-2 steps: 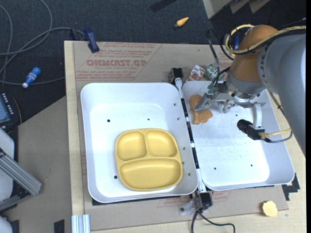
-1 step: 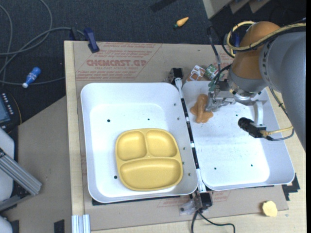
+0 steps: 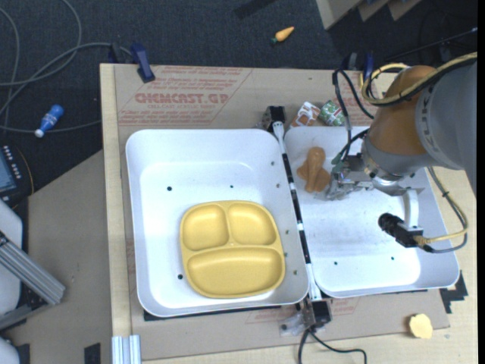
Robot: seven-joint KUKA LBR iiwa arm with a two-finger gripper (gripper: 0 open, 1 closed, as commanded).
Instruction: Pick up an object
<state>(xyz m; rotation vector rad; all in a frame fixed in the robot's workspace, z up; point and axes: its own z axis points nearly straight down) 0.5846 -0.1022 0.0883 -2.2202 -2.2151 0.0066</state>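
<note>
Right bin (image 3: 364, 275): one loose item, a tan-brown lumpy object (image 3: 314, 168), lies at about ten o'clock in the bin, close to the divider shared with the left bin (image 3: 151, 203). It looks like a toy food piece, maybe a pastry or drumstick; detail is too coarse to name it.

Gripper (image 3: 339, 185) hangs just beside the object, at its four o'clock side, under the grey arm (image 3: 447, 120) and its orange band (image 3: 398, 127). The wrist blocks the tips, so whether they are apart or together cannot be told. Nothing shows held between them.

Handling, as judged: the object reads as light, probably moulded plastic or foam. It is stiff enough to take a squeeze and unlikely to break. The surface seems smooth and rounded, so it may slip or roll out of a pinch. The shape is elongated, running roughly twelve to six o'clock, narrower at the top and fatter at the bottom. Best hold is likely across the short axis at the thick lower part, closing from nine and three o'clock. The nearness of the bin wall leaves little room for the nine o'clock side.

Left bin holds a yellow divided plate (image 3: 231, 247), well apart from the arm. Wrappers (image 3: 318, 114) lie outside the right bin at twelve o'clock.
</note>
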